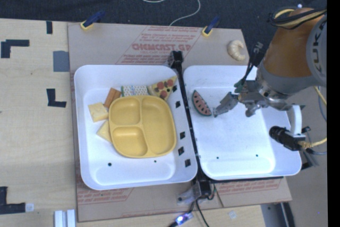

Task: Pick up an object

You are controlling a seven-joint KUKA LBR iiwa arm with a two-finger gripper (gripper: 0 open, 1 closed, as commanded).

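Red toy watermelon slice point(201, 103) looks light, stiff, slick, so I'd pinch its flat faces, though whether my gripper point(220, 109) is spread I can't tell.

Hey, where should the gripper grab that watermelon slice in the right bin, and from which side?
Probably from straight above, closing across the narrow width of the watermelon slice at its middle. It lies flat, alone in the right bin, but close to the left wall, so a side approach looks cramped.

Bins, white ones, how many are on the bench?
2. The left bin holds a yellow plate with toy food tucked beside it. The right bin holds a watermelon slice, near the hand.
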